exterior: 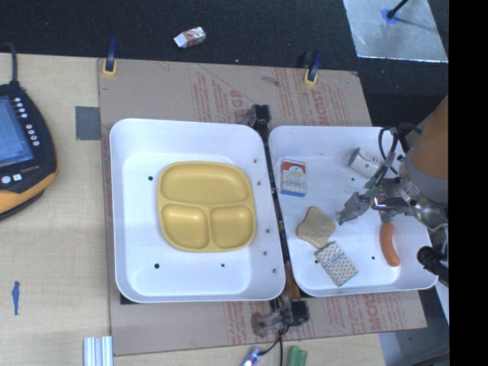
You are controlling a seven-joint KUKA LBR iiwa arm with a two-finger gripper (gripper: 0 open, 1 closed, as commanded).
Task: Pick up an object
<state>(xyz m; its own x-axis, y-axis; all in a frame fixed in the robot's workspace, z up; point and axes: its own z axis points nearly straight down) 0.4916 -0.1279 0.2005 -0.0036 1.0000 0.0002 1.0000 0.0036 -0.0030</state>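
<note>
1. A pale wooden worktop (61,265) is seen from above at a slant, with a sheet of brown cardboard (191,97) laid on it.
2. Two shallow white bins sit side by side on the cardboard, their inner edges almost touching.
3. The left bin (130,273) holds a yellow divided tray (206,204) with one long compartment at the back and two smaller ones at the front; it lies flat near the bin's middle.
4. The right bin (320,139) holds several small things, any of which could be the object to pick up.
5. Near its back left lies a small red, white and blue packet (293,178).
6. Below that, towards the bin's left side, rests a tan sponge-like lump (316,226).
7. Just in front of the lump, touching or nearly touching it, lies a patterned blue-and-white packet (336,264), turned at an angle.
8. Towards the front right lies an orange sausage shape (390,245), running front to back.
9. Near the back right sits a small white cylinder (363,159).
10. The grey arm reaches in from the right, and its pincer (352,209) hangs over the middle of the right bin, between the lump and the sausage shape.
11. I cannot tell whether the pincer is released or clenched, and nothing is visibly gripped in it.
12. An orange-edged control pendant (19,155) lies at the worktop's left edge.
</note>
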